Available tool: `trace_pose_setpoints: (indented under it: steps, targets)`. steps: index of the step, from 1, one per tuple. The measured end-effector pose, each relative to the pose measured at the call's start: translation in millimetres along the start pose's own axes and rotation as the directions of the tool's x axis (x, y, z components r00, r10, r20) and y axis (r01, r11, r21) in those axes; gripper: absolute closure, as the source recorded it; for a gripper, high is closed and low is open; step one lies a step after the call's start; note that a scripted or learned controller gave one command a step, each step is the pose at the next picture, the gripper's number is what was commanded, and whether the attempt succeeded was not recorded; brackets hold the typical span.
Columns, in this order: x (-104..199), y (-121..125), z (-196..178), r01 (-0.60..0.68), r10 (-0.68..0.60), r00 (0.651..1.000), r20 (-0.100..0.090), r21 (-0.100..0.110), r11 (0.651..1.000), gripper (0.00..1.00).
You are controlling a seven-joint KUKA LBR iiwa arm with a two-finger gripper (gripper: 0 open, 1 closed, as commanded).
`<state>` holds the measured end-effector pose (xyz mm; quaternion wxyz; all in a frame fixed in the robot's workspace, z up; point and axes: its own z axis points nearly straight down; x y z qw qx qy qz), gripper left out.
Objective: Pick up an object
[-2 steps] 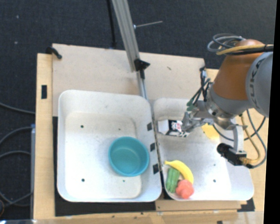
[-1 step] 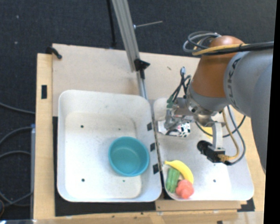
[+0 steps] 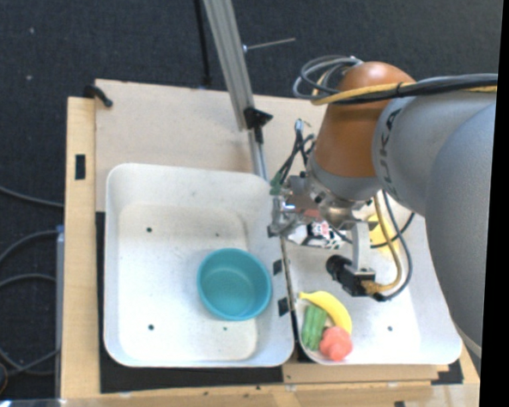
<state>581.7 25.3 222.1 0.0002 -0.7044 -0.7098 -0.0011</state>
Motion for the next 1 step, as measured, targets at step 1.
trace_pose_setpoints:
  steps: [1]
  targets:
    - [45.5,4.8,-20.1,0.0,0.0,1.0,0.0,-0.001,1.0,1.0]
